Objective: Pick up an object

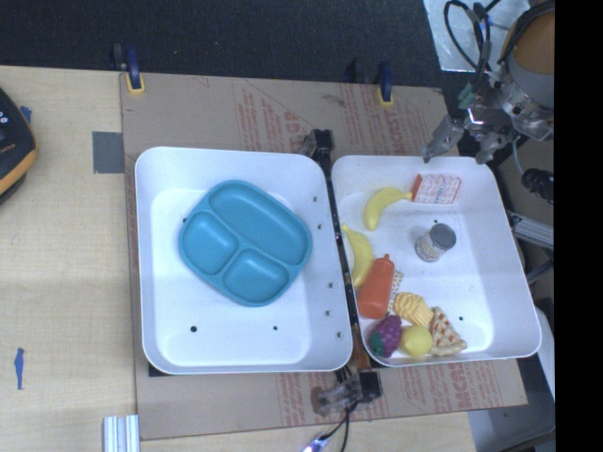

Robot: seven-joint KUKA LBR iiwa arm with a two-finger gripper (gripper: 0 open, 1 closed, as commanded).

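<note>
A robotics lab is showing here: 2 white bins (151,252) are sitting on a cardboard sheet (236,111) clamped to a wooden counter (57,281), with cabled arm hardware (509,73) hanging over toy food (415,323).

The arm (532,40) is getting cut off at the top right edge, so just the wrist w/ its orange band is showing, and the gripper (466,139) fingers are looking too small & dark to tell apart. A yellow and black device (14,149) is running off the left edge. In the right bin (490,281), the small toys near the front corner are crowding together, w/ the purple piece (384,332) sitting partly under the orange bottle (376,287).
</note>
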